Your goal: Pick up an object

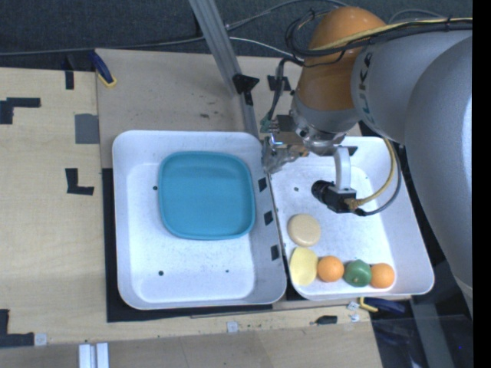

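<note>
Five small items crowd the near end of the right bin, the pale disc nearest the gripper, which hangs over the far-left corner, its opening impossible to judge.

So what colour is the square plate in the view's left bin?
Solid light blue; the square plate shows best in the camera view.

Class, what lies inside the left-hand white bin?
A blue square plate lies flat in the left-hand bin, with bare white floor around it. The floor beneath the plate is covered, so anything under it cannot be seen.
</note>
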{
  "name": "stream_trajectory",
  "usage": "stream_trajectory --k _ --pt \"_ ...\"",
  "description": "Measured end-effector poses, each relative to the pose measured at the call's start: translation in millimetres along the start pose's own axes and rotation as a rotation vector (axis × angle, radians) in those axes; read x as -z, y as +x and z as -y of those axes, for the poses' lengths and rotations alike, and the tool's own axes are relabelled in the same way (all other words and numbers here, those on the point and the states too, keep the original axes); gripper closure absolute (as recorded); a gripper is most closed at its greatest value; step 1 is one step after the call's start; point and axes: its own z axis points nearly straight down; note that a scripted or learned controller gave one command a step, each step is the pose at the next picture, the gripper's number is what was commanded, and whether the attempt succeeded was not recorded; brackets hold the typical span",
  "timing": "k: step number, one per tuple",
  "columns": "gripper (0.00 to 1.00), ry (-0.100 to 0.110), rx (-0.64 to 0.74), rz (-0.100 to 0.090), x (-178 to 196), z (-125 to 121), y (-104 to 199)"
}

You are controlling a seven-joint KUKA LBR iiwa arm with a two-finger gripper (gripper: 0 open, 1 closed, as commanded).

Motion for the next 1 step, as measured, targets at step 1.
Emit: stream_trajectory --k 1 --pt "1.0 -0.001 0.0 0.0 2.1 21.1 37.7"
